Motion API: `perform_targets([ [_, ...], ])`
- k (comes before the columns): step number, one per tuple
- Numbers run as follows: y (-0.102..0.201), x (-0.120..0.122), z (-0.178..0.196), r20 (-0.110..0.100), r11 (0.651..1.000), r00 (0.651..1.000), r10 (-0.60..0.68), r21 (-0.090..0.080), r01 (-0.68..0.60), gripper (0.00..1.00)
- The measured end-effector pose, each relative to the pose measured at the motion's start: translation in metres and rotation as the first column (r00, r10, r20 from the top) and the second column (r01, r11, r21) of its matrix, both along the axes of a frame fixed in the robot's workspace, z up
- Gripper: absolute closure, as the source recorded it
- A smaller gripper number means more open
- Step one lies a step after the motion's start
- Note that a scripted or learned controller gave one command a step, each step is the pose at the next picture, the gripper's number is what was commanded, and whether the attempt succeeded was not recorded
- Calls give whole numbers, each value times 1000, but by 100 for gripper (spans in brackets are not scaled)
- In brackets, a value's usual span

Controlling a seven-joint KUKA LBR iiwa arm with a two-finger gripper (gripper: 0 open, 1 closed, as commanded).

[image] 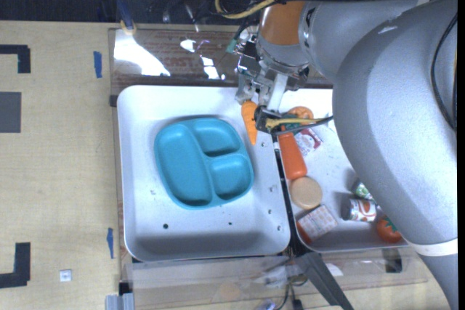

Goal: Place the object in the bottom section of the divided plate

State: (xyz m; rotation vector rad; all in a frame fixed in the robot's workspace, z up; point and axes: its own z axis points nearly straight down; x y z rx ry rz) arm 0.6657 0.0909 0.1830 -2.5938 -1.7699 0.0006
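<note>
On the desk [58,178] two shallow white bins sit side by side, and the left bin [138,214] holds a blue divided plate [203,162] lying flat near its middle. That plate has one long section along its left side and two smaller sections on its right, one above the other. Just off the plate's upper right corner, near the wall shared by the two bins, a small orange object [250,121], shaped rather like a carrot, stands close under the gripper [259,104]. The grey arm [392,83] with its orange band reaches in from the right and covers much of the right bin [336,178]. The gripper points down at the orange object and appears to touch its top, but whether the fingers are apart, together or clamped on it cannot be told from this angle. The orange object is outside the plate, not in any of its sections. Within the right bin lie a long orange-red sausage-like piece [293,156], a round tan piece [306,193] just below it, a reddish block [317,223] near the lower wall, a small can [361,208] and a red rounded piece [388,230] partly hidden under the arm.
</note>
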Motion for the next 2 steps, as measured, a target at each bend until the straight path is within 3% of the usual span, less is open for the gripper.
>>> perform_targets([
  [1, 41, -46, -71, 11, 957, 957, -290, 5, 290, 100],
  [2, 138, -43, 25, 3, 793, 793, -609, 6, 609, 100],
])
